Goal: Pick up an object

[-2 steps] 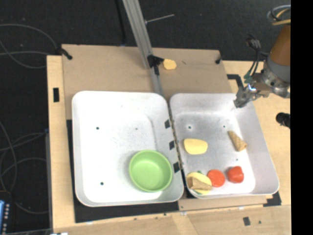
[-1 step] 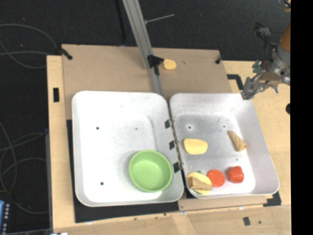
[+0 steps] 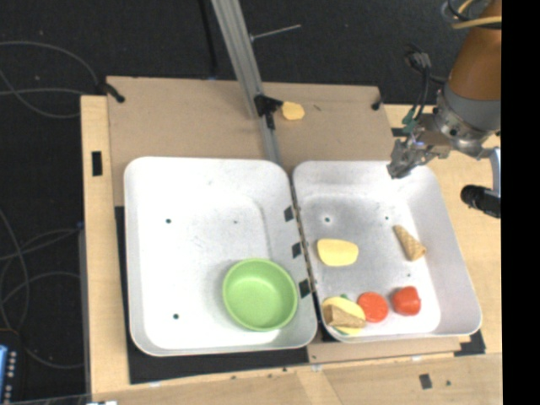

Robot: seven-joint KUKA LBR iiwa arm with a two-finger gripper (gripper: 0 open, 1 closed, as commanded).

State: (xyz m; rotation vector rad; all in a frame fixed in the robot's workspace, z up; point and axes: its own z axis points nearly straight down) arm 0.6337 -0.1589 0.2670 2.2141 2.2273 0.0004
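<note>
Pincer (image 3: 403, 164) hangs over right white bin's (image 3: 439, 205) far rim.

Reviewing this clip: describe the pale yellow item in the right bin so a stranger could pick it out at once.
Start at the right-hand shallow white bin. Near its middle, close to the divider between the bins, lies a flat pale yellow rounded piece on its own. Unlike the red round pieces along the near edge and the tan wedge to its right, it is plain yellow and touches nothing.

Even overhead light — the white bins (image 3: 211, 201) glare bright, faintly speckled, while the surrounding floor falls nearly black. Shadows are soft; the picture is slightly grainy and unsharp.
</note>
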